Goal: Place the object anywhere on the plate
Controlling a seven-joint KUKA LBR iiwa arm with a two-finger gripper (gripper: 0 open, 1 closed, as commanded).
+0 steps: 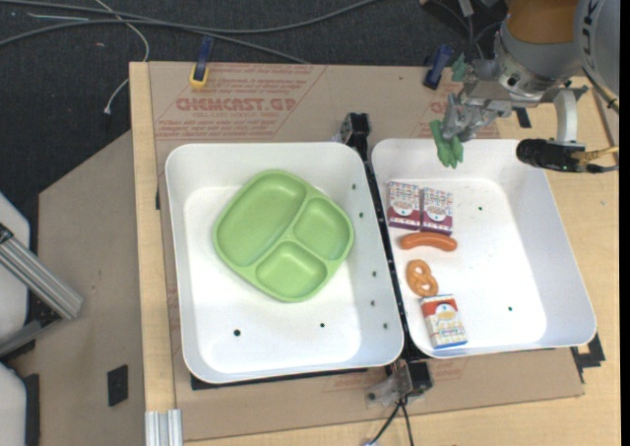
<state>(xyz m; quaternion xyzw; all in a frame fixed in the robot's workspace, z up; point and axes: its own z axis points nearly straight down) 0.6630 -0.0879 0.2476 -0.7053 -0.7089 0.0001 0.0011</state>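
Arm (566,1) cut off by top and right edges; tool (452,151) finger gap too small to tell.

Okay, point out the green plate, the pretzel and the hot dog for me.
green plate (283,234): camera view, on the ridge where its three compartments meet.
pretzel (422,279): camera view, on the middle of its twist.
hot dog (427,242): camera view, on the sausage's midsection.

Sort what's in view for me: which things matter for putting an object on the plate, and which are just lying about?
In the job:
green plate in the left bin
candidate objects in the right bin: two small cartons, sausage, pretzel, milk carton
gripper, above the right bin's far edge

Lying about:
blue clamp
cables on the dark floor
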